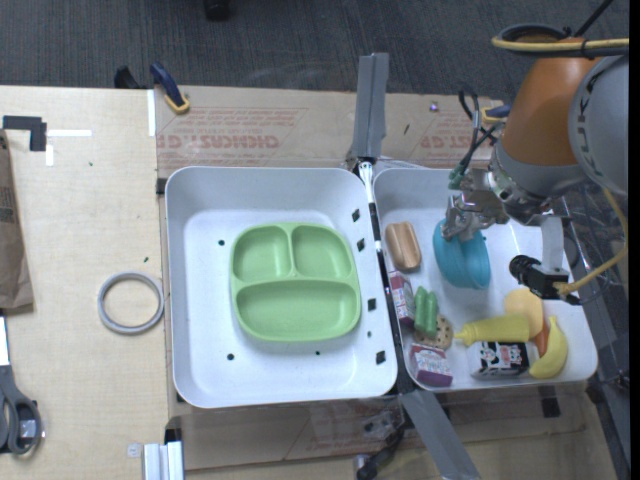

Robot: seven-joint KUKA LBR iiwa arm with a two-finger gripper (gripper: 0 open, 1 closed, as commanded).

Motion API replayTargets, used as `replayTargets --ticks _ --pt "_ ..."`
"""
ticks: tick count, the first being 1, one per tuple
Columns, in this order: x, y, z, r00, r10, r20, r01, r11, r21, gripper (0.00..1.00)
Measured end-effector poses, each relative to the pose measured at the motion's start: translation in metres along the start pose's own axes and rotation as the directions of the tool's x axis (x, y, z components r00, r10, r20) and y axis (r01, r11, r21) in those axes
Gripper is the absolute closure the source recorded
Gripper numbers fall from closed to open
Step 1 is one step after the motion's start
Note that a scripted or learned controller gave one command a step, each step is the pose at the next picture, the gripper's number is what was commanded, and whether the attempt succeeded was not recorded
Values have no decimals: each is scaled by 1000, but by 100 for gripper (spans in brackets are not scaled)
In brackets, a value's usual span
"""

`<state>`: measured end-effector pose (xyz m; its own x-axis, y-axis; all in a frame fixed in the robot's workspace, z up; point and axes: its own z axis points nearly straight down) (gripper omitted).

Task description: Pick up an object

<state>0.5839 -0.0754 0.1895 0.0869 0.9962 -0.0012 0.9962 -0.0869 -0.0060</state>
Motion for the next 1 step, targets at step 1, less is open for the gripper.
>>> replayTargets --ticks 1 --pt "0 0 -1 1000 0 0 0 1000 -2 0"
